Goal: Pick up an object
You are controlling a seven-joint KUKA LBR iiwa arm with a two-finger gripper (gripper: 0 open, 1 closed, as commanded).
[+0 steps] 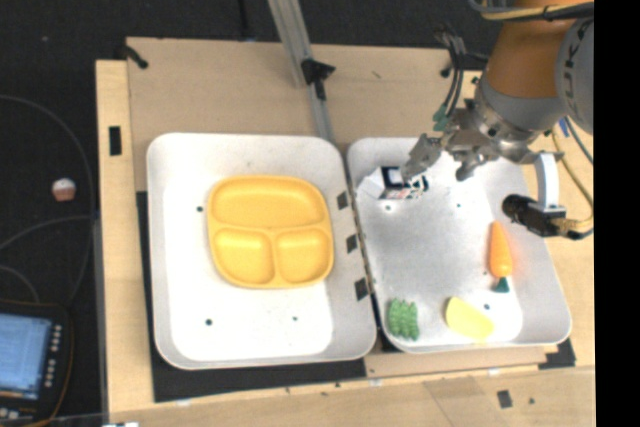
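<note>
Camera view: gripper [405, 180] over the far left corner of the right bin [440, 245]; whether its jaws stand apart or together cannot be told. Three candidate objects lie near: one carrot [499, 251] at the right wall, one yellow piece [468, 318], one green piece [403, 317]. The carrot looks light, rigid and smooth; grasp mid-body. Left bin [180, 245] holds one yellow divided plate [269, 230].

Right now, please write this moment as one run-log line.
gripper: above right bin far corner | carrot, green toy, yellow toy: untouched
</note>
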